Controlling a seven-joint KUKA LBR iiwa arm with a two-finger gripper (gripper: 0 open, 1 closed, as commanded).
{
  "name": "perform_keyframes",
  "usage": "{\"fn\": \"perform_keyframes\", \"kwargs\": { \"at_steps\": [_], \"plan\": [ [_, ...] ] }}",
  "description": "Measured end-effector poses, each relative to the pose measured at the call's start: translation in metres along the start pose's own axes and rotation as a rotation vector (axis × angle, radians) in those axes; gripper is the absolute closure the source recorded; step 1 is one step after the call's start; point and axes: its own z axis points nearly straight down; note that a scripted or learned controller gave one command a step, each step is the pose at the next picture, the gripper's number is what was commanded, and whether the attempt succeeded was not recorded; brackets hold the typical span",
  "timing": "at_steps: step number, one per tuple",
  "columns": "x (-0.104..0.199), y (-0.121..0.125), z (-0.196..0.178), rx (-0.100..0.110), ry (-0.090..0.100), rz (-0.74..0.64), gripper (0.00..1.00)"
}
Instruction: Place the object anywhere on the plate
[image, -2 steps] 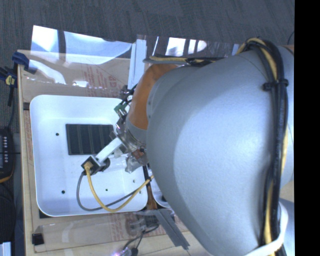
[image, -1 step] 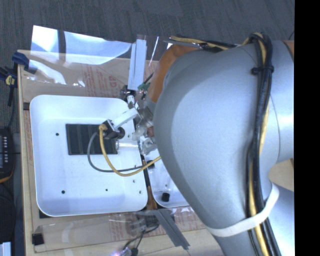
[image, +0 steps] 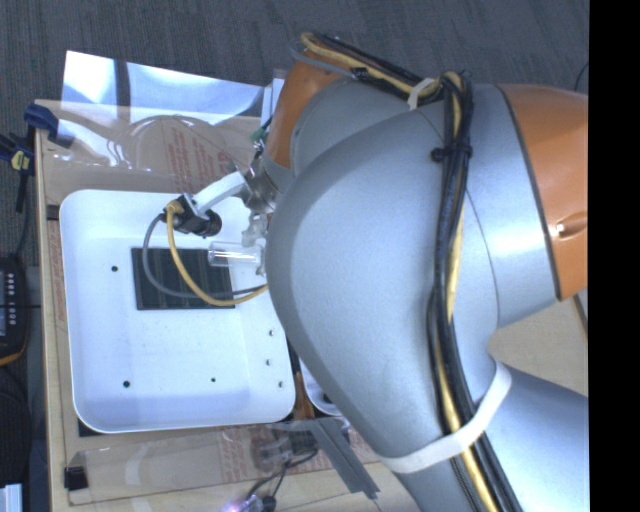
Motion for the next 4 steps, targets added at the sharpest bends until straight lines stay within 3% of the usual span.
{"fn": "perform_keyframes", "kwargs": {
  "at_steps": [1,2,3,4],
  "plan": [
    [0.0328,-0.0449,-0.0012,0.000,0.003,0.033,1.00],
    [0.0386,-0.0474,-0.0001,0.003,-0.008,-0.386,1.00],
    [0.0387,-0.0472,-0.0004,0.003,-0.008,-0.386,0.00],
    [0.0385,-0.0511,-0.0089,0.008,-0.014,-0.397,1.00]
  ]
}}
